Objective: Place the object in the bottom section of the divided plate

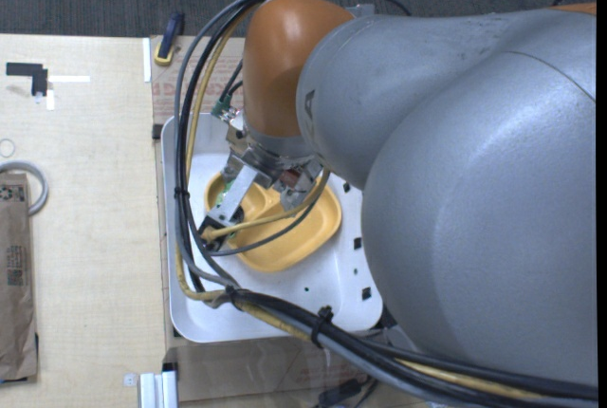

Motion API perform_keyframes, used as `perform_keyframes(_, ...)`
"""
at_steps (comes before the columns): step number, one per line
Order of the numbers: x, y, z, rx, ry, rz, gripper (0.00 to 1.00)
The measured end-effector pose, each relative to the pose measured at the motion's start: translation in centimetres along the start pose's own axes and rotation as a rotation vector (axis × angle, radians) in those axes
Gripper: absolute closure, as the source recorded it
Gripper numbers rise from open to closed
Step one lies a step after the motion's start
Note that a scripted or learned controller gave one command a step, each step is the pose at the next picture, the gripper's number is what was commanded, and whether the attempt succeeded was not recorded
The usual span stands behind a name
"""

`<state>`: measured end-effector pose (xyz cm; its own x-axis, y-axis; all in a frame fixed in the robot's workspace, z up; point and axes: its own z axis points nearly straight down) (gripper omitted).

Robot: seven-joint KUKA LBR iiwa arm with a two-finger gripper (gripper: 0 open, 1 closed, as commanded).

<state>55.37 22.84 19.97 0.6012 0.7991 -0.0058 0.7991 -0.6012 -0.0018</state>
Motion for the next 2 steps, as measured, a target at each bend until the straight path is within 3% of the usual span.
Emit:
perform_keyframes(1, -0.1, 0.2, -0.8, 0.001, -0.003, 0.004, 1.0)
perform_keyframes(2, -3.9, -2.1, 2.3, 0.0, 0.0, -0.275, 1.0)
